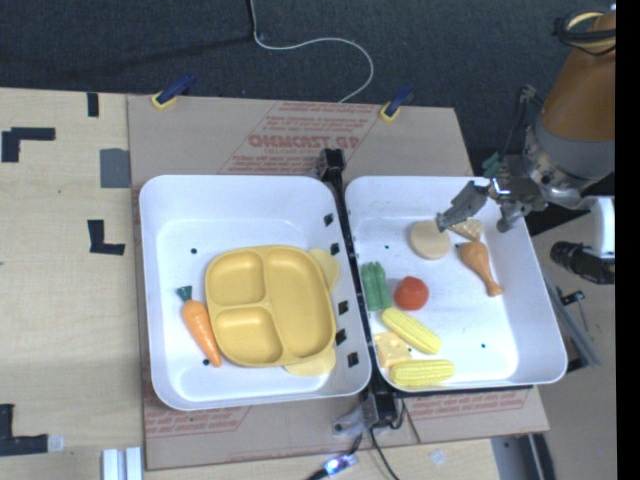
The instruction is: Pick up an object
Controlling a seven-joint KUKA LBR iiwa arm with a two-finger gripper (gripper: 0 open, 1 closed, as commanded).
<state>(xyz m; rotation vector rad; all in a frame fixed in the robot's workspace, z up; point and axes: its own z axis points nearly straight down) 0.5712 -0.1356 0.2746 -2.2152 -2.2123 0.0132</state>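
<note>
My gripper [476, 219] hangs over the far right part of the right bin [520, 358], its fingers spread open. Nothing is held between them. Just below it lie a beige round piece [430, 240] and an orange-brown drumstick [481, 262], whose pale top end sits under the gap between the fingers. Further toward the front of the same bin are a red tomato [411, 292], a green vegetable [375, 285] and two corn cobs [411, 330] [421, 372].
The left bin [165, 218] holds a yellow divided plate [270, 303] with a carrot [200, 330] at its left side. A black divider [343, 258] separates the bins. A white cable [320, 48] lies behind them on the dark floor.
</note>
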